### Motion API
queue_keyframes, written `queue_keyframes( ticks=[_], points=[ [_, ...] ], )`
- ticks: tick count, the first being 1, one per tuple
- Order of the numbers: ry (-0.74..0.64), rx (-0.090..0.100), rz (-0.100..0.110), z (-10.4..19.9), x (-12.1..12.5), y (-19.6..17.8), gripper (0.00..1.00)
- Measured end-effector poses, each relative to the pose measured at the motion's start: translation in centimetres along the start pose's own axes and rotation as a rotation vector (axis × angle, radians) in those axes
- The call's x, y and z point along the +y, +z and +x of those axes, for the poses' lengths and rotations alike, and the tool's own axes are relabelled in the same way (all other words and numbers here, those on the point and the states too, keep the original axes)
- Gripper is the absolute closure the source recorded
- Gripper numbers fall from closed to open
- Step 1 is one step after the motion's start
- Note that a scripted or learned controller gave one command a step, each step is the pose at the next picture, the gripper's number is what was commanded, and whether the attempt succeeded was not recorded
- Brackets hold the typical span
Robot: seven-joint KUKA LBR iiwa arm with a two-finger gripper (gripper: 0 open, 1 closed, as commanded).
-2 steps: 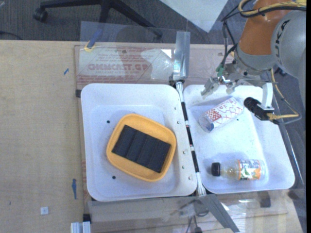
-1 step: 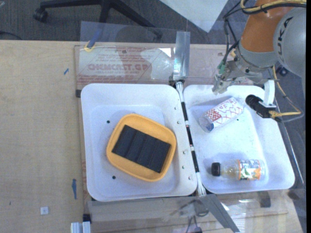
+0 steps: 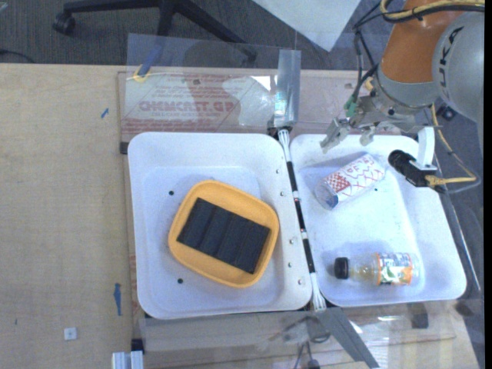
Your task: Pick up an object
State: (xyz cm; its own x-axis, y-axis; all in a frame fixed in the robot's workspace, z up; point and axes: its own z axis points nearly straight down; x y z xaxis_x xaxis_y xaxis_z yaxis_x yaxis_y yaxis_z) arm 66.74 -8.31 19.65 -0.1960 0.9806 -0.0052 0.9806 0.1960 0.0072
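The gripper [image 3: 347,135] hangs over the back edge of the right bin [image 3: 430,283], jaws spread apart with nothing between them. The closest grab looks like the cup [image 3: 352,181], a red-and-white patterned paper one lying on its side just below. It'd be smart to come straight down and close across the narrow width, since it'll probably roll or crush. The bottle [image 3: 380,268] sits well apart near the front.

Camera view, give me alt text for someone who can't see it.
The arm's hand hovers at the right bin's far edge, above a red-patterned paper cup lying beside a small bottle. The left bin holds a yellow tray.
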Motion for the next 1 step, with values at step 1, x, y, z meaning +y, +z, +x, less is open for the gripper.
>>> queue_keyframes(
  ticks=[1],
  points=[
    [0.029,0.003,0.001,-3.04,-3.3,10.85,0.0]
  ],
)
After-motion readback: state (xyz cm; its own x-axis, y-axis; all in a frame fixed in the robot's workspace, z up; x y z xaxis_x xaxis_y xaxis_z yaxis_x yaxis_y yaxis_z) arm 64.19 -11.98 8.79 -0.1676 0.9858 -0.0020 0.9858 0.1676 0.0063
